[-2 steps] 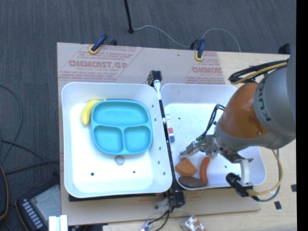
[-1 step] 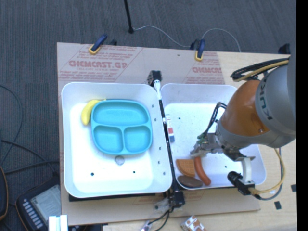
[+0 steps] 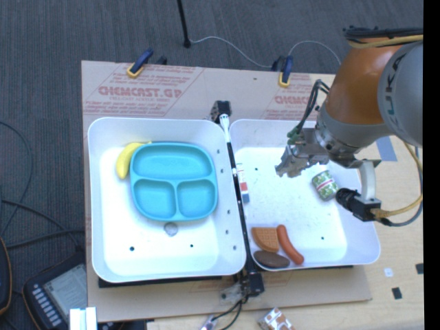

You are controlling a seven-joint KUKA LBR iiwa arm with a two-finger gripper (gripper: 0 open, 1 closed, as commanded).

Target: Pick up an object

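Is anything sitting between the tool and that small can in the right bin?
Nothing visible does. The tool hangs over bare white floor of the right bin, and the small can lies just beside it toward the bin's right wall, with open floor between them. The sausage and toast lie apart at the near edge.

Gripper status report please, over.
Gripper above right bin, nothing seen held. Green can beside it, apart. Hot dog and toast near front wall.

Brown paper-covered bench (image 3: 172, 91) bearing two white bins, left bin (image 3: 110, 253) beside right bin (image 3: 357, 249).
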